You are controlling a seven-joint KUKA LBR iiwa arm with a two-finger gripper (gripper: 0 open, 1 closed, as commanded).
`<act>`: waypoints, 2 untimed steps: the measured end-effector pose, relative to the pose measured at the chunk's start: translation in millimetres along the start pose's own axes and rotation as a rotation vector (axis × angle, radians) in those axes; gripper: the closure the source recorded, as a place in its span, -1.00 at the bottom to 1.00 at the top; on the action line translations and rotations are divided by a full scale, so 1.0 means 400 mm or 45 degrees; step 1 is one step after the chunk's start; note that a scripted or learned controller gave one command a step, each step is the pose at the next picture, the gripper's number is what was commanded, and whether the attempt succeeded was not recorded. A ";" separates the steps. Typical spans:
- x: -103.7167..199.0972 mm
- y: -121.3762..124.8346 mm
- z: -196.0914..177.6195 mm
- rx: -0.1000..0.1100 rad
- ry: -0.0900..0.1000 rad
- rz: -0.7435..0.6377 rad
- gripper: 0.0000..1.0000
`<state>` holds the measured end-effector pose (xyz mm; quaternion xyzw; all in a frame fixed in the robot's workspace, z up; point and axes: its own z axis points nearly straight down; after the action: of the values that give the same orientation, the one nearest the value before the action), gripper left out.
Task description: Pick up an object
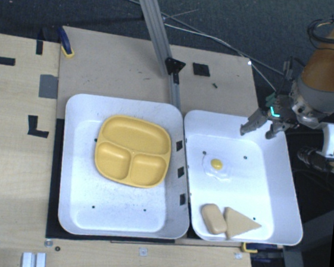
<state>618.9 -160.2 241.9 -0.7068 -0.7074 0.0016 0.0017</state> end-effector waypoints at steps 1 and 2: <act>0.000 0.002 -0.004 -0.004 -0.001 -0.001 -1.00; -0.005 -0.019 0.148 0.003 0.000 0.000 -1.00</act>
<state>610.9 -162.1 182.6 -0.7069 -0.7073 0.0025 0.0024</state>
